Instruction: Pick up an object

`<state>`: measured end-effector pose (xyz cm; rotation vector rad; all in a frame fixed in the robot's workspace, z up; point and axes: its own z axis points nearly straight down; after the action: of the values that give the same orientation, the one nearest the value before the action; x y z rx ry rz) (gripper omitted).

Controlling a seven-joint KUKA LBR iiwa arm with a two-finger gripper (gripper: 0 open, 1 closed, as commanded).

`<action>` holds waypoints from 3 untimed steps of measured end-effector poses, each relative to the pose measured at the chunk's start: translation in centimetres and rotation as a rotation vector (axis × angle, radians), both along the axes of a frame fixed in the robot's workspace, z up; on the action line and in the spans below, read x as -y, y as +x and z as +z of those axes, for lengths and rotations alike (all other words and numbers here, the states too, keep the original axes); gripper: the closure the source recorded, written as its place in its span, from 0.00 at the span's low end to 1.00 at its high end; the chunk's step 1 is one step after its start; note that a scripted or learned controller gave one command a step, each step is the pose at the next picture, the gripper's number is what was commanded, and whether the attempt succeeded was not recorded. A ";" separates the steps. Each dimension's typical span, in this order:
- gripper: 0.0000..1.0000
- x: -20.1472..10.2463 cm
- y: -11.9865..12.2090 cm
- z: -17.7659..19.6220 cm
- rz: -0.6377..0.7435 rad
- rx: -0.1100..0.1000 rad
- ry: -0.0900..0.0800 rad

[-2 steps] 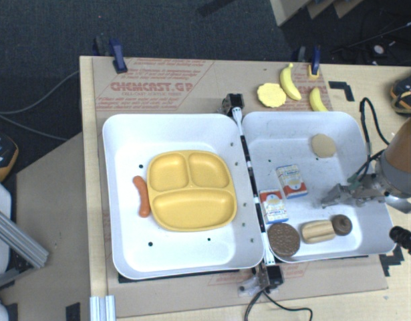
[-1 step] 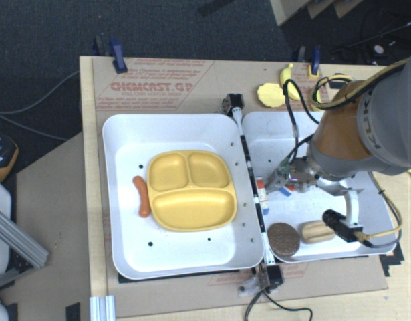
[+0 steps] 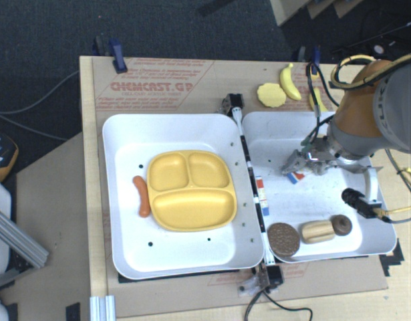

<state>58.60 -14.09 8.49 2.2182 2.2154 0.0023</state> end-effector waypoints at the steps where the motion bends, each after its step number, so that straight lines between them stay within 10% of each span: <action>1: 1.00 -0.2 -0.1 1.0 0.002 -0.001 0.001; 2: 1.00 -0.2 -0.1 2.0 0.002 0.001 0.000; 3: 0.00 -0.2 -0.1 2.0 0.002 -0.001 0.000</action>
<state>58.49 -13.86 10.46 2.2158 2.2182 0.0013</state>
